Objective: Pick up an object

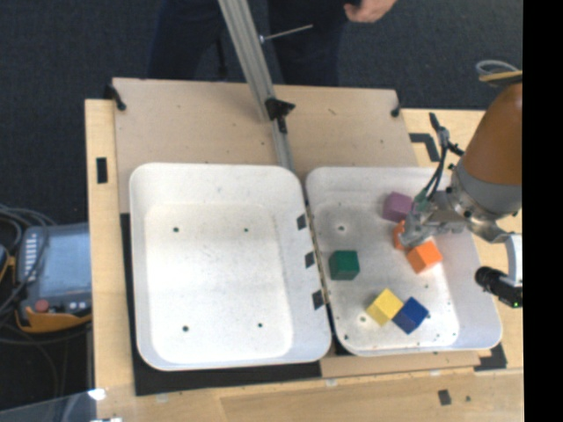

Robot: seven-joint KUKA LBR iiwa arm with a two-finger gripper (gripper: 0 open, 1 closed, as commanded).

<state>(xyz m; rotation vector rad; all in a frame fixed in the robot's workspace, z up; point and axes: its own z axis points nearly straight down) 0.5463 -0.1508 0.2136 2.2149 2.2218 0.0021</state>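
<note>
The grey arm with its orange band reaches in from the right over the right-hand shallow white bin (352, 192) on the table (255, 112). Its claw (412, 229) hangs low in the bin's upper right part; whether it is open or closed cannot be made out at this slant.

Just below and right of the claw, touching or nearly touching it, lies a small orange cube (425, 255), sitting slightly turned against the bin's edges; a cube has no long axis to speak of. A small purple block (398, 205) lies just up and left of the claw.

Further left, near the bin's middle, sits a dark green cube (344, 265). Toward the lower edge a yellow cube (384, 307) and a blue cube (410, 315) lie side by side, touching, both turned diagonally.

The left-hand white bin (215, 178) sits beside it.
</note>
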